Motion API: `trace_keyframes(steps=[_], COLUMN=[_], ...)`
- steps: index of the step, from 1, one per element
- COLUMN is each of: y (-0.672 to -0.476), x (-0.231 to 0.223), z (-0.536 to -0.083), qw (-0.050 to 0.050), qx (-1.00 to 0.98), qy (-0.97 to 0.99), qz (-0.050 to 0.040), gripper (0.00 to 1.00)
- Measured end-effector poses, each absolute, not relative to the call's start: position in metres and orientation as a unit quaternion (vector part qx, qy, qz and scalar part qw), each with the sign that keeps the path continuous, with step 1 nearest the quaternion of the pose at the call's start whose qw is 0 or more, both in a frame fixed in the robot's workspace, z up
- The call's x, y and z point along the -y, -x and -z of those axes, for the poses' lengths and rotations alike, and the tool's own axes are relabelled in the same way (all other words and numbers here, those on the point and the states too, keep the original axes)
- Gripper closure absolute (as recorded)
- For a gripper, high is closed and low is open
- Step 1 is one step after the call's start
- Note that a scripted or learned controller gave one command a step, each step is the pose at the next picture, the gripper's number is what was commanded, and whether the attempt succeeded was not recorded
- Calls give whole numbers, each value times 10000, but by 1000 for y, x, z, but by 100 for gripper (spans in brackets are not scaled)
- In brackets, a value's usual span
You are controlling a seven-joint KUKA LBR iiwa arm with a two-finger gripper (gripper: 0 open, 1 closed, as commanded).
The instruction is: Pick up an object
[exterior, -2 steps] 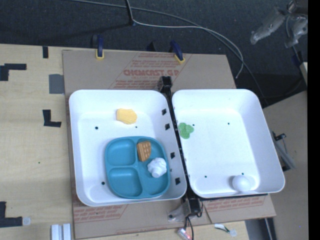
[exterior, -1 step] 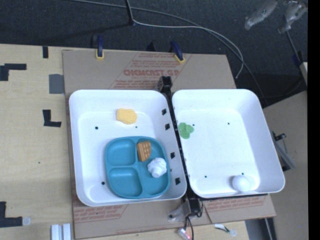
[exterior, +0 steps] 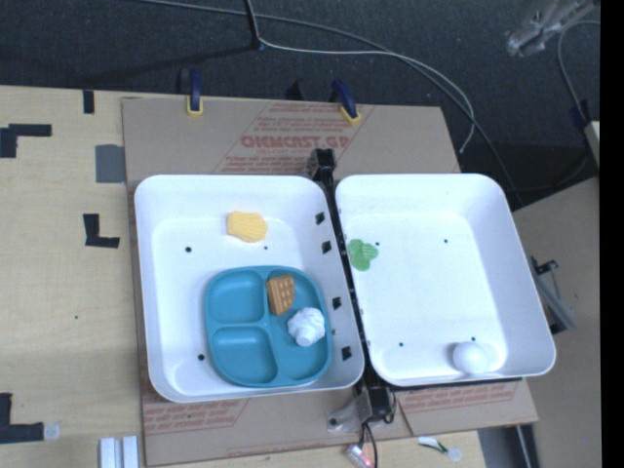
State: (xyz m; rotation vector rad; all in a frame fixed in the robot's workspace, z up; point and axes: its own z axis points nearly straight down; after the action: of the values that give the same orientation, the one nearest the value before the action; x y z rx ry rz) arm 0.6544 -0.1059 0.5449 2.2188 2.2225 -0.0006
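The gripper point(exterior: 549, 13) at the top right corner is blurry and cut off by the top edge.

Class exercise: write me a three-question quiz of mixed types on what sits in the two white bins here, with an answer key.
1. True or false: the waffle piece lies inside the blue divided tray.
2. Which bin holds the green object? A. left bin B. right bin
3. Fill in: the yellow object lies in the left bin, ____ the tray.

Key: 1. true. 2. B. 3. outside.
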Motion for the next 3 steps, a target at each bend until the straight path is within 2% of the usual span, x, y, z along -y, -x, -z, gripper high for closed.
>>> trace_keyframes(steps=[1,2,3], y=[-543,-585,-585], x=[183,165,166], z=[-537,-361,-368], qw=[21,-56,0], qx=[-7045,-7077,-7074], qy=[-7097,-7065,-7068], qz=[-7,38,1], gripper=[100,100,0])
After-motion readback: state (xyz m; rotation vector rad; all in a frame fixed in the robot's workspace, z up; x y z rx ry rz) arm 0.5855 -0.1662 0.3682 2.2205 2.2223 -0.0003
